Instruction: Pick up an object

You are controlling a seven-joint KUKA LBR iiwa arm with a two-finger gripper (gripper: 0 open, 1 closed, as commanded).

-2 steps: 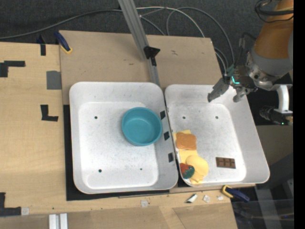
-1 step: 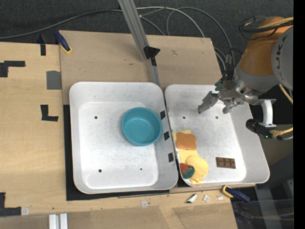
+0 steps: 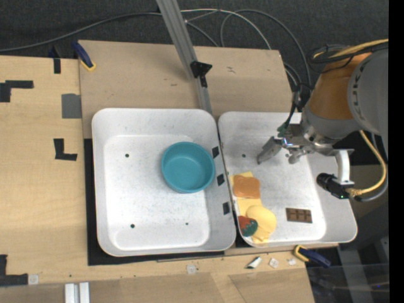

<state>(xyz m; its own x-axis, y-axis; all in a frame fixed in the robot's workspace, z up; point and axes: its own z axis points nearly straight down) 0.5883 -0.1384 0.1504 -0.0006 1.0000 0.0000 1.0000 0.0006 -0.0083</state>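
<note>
My gripper (image 3: 279,154) hangs over the upper middle of the right bin (image 3: 328,232). Its fingers are spread open, with only the white floor between them. Below and to its left, an orange block (image 3: 246,186) lies near the bin's left wall. A yellow soft piece (image 3: 264,219) sits further toward the front, with a small teal and red object (image 3: 249,226) against its left side. A brown chocolate-like bar (image 3: 298,215) lies flat at the front right. The left bin (image 3: 113,169) holds a blue bowl (image 3: 187,167), upright, right of its middle.
A grey metal pole (image 3: 183,36) slants across the back of the bench and ends near the gap between the bins. Cables (image 3: 252,24) loop behind the right bin. Small clips lie on the bench (image 3: 38,137) in front of the right bin.
</note>
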